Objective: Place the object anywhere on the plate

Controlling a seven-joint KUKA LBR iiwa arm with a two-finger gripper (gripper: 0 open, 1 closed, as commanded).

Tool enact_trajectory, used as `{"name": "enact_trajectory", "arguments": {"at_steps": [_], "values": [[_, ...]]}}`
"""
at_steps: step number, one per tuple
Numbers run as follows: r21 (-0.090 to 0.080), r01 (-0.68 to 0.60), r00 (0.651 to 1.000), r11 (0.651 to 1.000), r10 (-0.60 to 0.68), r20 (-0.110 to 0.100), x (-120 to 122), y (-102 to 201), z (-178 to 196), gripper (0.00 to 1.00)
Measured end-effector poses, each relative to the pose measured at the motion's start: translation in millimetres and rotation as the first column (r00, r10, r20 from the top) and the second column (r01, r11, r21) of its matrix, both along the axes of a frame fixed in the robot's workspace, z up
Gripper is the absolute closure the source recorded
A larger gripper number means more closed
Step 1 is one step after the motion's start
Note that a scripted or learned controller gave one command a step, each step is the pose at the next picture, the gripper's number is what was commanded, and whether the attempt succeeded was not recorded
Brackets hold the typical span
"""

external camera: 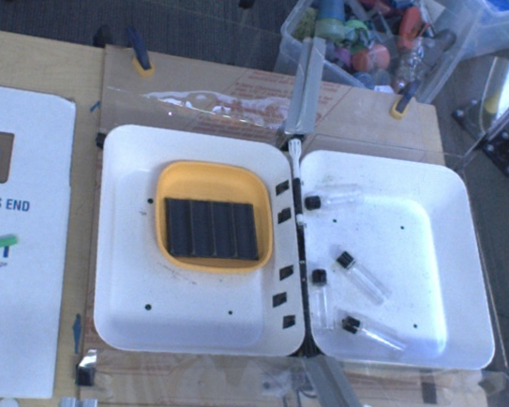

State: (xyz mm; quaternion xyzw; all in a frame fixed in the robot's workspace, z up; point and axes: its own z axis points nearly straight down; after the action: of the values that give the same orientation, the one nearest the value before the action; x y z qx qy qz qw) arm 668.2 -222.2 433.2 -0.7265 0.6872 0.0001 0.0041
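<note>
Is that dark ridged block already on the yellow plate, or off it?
On it. The dark ridged block lies flat inside the yellow plate in the left bin, with yellow rim visible all around it.

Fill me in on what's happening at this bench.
Nothing is being handled right now. A yellow plate sits in the left bin with a dark ribbed block lying on it. Four clear vials with black caps lie scattered in the right bin, apart from one another.
</note>
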Motion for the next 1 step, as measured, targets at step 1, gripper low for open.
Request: {"name": "enact_trajectory", "arguments": {"at_steps": [1], "values": [[0.001, -0.27, 0.963, 0.963, 0.27, -0.004, 0.3, 15.1, -0.5, 1.0]]}}
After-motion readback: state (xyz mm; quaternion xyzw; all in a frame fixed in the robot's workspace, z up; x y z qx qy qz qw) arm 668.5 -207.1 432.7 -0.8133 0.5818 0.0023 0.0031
